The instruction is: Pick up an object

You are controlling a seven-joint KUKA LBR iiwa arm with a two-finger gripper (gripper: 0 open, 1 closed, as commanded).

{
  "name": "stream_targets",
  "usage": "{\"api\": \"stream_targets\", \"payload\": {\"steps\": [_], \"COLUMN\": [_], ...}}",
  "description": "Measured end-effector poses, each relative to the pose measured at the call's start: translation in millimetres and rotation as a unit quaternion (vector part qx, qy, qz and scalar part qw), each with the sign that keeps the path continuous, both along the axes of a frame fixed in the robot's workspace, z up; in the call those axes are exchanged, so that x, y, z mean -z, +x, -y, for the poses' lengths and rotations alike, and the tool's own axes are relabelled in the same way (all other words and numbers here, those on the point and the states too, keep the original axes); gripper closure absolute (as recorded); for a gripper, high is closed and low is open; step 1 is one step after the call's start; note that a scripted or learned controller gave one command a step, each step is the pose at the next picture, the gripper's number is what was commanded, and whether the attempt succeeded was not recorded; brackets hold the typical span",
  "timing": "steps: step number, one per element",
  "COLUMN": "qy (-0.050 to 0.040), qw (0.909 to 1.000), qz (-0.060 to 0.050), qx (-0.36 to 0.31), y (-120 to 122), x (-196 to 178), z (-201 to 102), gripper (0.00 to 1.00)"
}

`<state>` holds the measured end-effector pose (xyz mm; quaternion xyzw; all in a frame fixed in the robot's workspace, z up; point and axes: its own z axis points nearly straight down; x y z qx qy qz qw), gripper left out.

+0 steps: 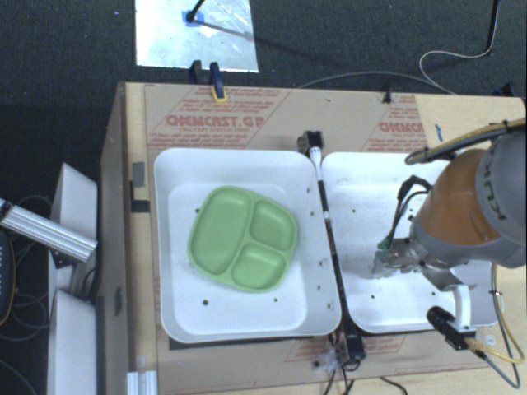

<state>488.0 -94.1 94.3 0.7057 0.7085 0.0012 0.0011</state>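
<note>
A light green divided plate (243, 237) with three compartments lies flat in the middle of the left white bin (177, 303). My gripper (387, 260) points down into the right white bin (362, 196), close to that bin's floor near its middle. The grey arm with its orange band (457, 208) covers the right half of this bin and hides what lies under it. A small greenish speck shows at the gripper's tip; what it is cannot be made out.
A black divider (328, 229) runs between the two bins. The bins sit on a cardboard sheet (247, 118) on the bench. Cables trail at the front edge (461, 340), and metal framing (49, 237) stands to the left of the bench.
</note>
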Motion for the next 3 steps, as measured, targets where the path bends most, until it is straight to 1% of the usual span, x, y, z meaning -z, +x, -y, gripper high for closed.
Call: {"api": "stream_targets", "payload": {"steps": [1, 2, 3], "qy": [0.0001, -0.0004, -0.0013], "qw": [1.0, 1.0, 1.0], "qz": [0.0, -0.001, 0.002], "qx": [0.0, 0.0, 0.0], "y": [0, 87, 179], "x": [0, 10, -97], "z": [0, 15, 58], "gripper": [0.0, 0.0, 0.0]}}
